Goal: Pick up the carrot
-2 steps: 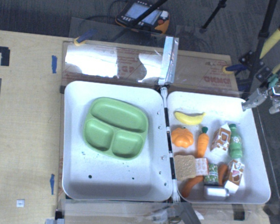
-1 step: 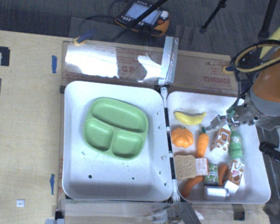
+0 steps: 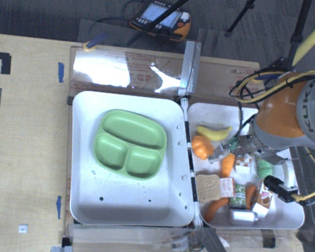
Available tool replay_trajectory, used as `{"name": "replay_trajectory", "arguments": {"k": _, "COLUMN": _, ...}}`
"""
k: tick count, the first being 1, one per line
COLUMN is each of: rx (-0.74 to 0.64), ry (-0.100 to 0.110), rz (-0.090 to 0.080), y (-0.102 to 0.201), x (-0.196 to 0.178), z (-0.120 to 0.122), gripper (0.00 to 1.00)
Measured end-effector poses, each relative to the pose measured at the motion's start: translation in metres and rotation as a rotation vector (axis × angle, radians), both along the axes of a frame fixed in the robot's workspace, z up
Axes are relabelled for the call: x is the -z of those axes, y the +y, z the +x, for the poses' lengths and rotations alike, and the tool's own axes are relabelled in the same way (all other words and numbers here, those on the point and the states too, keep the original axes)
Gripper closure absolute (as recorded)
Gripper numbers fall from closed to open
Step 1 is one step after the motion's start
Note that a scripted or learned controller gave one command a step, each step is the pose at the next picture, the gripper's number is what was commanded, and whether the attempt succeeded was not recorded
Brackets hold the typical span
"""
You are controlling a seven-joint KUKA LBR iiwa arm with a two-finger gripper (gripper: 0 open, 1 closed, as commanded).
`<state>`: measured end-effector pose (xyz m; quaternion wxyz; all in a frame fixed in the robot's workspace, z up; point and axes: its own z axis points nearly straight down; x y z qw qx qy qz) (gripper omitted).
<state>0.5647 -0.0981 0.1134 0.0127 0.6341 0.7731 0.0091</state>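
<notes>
In the camera view, the carrot (image 3: 227,165) stands upright in the right bin (image 3: 295,217) among toy foods, seemingly clamped between the fingers of the gripper (image 3: 229,154), with a green divided plate (image 3: 129,143) in the left bin (image 3: 83,160).

Left bin (image 3: 83,160): holds one green divided plate (image 3: 129,143), three compartments, lying flat near the bin's middle. Right bin (image 3: 295,217): crowded. Yellow banana (image 3: 214,133) at the far side; round orange fruit (image 3: 201,147) just below it. Slice of bread (image 3: 208,187) against the near-left wall, small printed packets (image 3: 238,194) just beside it. White tube (image 3: 243,216) at the near edge. Handheld pendant (image 3: 159,18) lies on the floor beyond the bench.
</notes>
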Motion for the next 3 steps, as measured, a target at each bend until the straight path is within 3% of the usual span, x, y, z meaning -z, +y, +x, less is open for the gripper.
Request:
{"name": "replay_trajectory", "arguments": {"k": 1, "rx": -0.051, "ry": 0.024, "rz": 0.002, "y": -0.018, "x": 0.027, "z": 0.014, "gripper": 0.0}}
{"name": "replay_trajectory", "arguments": {"k": 2, "rx": -0.05, "ry": 0.017, "rz": 0.0, "y": -0.018, "x": 0.015, "z": 0.016, "gripper": 1.0}}
{"name": "replay_trajectory", "arguments": {"k": 3, "rx": -0.364, "ry": 0.026, "rz": -0.005, "y": 0.042, "x": -0.072, "z": 0.043, "gripper": 1.0}}
